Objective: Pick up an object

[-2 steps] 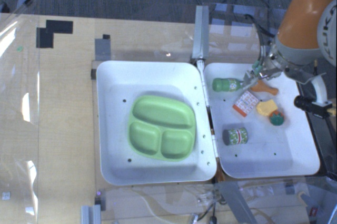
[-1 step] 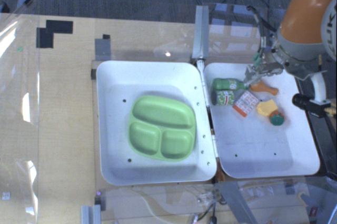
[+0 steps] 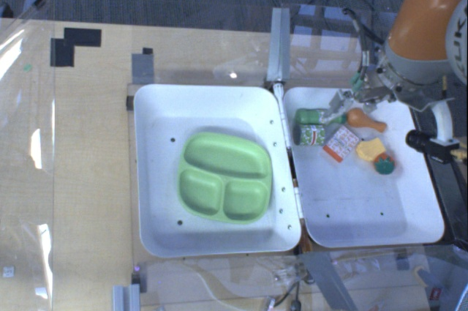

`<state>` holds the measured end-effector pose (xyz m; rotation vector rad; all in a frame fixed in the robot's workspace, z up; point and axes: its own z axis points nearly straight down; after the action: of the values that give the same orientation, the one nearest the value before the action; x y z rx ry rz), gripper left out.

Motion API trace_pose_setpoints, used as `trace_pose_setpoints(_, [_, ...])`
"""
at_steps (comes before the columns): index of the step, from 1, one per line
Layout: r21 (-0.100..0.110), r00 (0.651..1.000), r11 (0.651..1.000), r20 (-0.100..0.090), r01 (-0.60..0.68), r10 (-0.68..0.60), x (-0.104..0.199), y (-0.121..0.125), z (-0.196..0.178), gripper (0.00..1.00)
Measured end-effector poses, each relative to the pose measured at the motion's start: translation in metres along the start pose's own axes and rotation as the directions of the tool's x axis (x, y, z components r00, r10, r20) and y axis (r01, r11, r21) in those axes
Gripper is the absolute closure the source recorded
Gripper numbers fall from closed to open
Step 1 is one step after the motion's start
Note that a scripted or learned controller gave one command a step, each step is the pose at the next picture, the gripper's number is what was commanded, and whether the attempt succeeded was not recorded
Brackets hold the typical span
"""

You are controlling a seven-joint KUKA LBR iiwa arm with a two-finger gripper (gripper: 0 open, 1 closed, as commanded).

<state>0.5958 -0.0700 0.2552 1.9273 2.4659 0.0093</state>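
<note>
A green tray (image 3: 223, 176) sits in the left bin (image 3: 153, 229). In the right bin (image 3: 380, 225), a green box (image 3: 310, 126) comes first, then a small card (image 3: 341, 143), an orange toy (image 3: 364, 120) and a yellow piece (image 3: 370, 149). The gripper (image 3: 349, 102) hangs just above them, a bit up and left of the orange toy, which lies long-ways, pointing down to the right. I cannot tell if it is open or holding anything.

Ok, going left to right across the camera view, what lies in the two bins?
Green three-compartment plastic tray → green carton → red-and-white small box → yellow block → green-and-red round toy.
</note>
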Motion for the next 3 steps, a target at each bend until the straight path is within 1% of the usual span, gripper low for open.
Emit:
trace_pose_setpoints(1, [0.007,0.993,0.993,-0.004,0.116,-0.116,-0.058,-0.015,0.102,0.00])
trace_pose_setpoints(2, [-0.009,0.978,0.978,0.009,0.207,-0.207,-0.037,-0.028,0.160,0.00])
trace_pose_setpoints(3, [-0.006,0.963,0.963,0.006,0.271,-0.271,-0.052,0.008,0.161,0.00])
